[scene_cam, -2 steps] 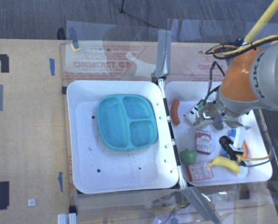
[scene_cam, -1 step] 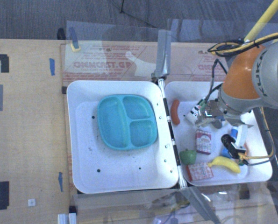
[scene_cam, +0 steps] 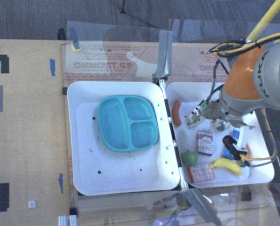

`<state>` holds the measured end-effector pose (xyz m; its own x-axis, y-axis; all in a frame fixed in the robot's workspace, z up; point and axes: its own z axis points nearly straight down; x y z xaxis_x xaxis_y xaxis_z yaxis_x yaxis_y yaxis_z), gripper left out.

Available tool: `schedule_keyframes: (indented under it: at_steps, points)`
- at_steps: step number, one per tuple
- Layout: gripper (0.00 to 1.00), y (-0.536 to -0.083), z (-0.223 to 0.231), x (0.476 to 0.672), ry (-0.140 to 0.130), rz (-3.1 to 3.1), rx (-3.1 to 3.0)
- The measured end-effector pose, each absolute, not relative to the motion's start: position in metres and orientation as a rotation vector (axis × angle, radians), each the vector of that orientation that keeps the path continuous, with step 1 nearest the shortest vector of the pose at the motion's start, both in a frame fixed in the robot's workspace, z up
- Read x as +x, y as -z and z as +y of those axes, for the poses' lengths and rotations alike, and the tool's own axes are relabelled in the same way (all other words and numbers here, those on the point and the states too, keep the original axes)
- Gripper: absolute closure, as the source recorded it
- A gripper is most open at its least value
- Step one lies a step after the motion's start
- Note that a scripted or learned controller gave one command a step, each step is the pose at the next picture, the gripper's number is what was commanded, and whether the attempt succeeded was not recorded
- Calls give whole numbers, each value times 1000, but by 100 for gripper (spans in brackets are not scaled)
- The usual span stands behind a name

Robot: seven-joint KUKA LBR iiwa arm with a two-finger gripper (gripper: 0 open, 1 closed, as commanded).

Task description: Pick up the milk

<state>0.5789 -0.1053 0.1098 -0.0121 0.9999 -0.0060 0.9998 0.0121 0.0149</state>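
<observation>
Two shallow white bins sit side by side on the table (scene_cam: 27, 126). The milk carton (scene_cam: 205, 142), small and red-and-white, lies flat near the middle of the right bin (scene_cam: 191, 91). The claw (scene_cam: 196, 118) hangs over bare bin floor just above the carton in this view and slightly left of it, apart from it. Nothing shows in its grip, and whether it is apart or together cannot be told from here.

A reddish sausage (scene_cam: 176, 113) lies left of the claw, close to the bin's left wall. Bare floor lies between the carton and that wall, and more toward the far wall. A green fruit (scene_cam: 189, 157) sits near the carton's lower left corner, a red packet (scene_cam: 202, 173) lies below the carton by the near rim, and a banana (scene_cam: 227, 165) lies at the lower right. The left bin (scene_cam: 83, 126) holds a teal divided plate (scene_cam: 128, 122) with wide bare floor around it.

The carton's label is too small to read. A clear sheet (scene_cam: 107, 62) beyond the left bin carries faint reddish print that seems to read "CHEMCAST GP".
</observation>
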Motion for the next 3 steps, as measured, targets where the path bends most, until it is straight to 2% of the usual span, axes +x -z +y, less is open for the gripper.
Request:
schedule_keyframes:
  at_steps: [1,2,3]
  points:
    - [0,-88,-118,508,-10,2016,2402]
    - [0,-88,-115,617,-5,2040,2381]
    - [0,-86,-117,648,72,2023,2462]
